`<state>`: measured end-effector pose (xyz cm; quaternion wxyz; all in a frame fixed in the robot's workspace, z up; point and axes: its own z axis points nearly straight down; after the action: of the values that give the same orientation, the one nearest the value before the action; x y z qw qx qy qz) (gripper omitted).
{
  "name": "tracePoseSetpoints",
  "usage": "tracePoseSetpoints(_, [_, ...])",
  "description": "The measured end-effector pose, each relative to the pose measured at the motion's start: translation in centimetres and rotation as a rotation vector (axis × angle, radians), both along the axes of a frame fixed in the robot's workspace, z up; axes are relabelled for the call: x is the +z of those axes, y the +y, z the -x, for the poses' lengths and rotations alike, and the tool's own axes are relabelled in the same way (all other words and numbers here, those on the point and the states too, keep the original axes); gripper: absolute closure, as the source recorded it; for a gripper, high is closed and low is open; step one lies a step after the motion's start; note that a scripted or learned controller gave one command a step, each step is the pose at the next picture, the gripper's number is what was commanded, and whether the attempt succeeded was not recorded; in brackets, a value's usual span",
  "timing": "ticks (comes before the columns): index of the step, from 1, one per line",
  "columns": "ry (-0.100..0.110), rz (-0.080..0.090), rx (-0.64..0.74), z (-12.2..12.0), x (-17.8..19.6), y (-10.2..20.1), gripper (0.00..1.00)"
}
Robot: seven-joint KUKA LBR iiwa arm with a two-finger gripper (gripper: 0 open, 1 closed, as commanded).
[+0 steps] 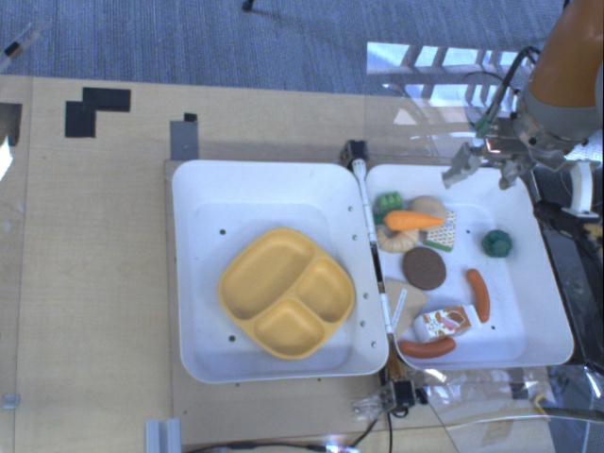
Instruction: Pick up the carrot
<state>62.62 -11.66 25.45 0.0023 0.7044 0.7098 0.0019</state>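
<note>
No part of the pick is judged done: the two-finger metal claw (489, 162) is seen spread open and empty, with the tapered orange toy carrot (413, 221) lying untouched below-left of it.

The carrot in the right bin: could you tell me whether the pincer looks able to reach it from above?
Probably yes. The carrot lies on top of the food pile, nothing covering it, and the pincer hovers nearby.

Lighting over my bench (85, 281) is bright and even, with soft, short shadows. A clear sheet at the far edge of the right bin (543, 281) returns a patch of glare. My arm (571, 55) renders slightly blurred; bin contents stay sharp.
</note>
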Motion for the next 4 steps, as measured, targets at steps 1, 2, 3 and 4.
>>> tracePoseSetpoints(1, [0.006, -0.002, 0.105, -0.9, -8.4, 3.7, 0.00])
tracePoseSetpoints(2, [-0.018, 0.002, -0.063, 0.7, -15.9, 1.9, 0.00])
tracePoseSetpoints(3, [-0.023, -0.002, -0.424, 3.6, -15.9, -0.8, 0.00])
tracePoseSetpoints(4, [-0.028, -0.005, -0.717, 4.5, -15.9, -0.5, 0.00])
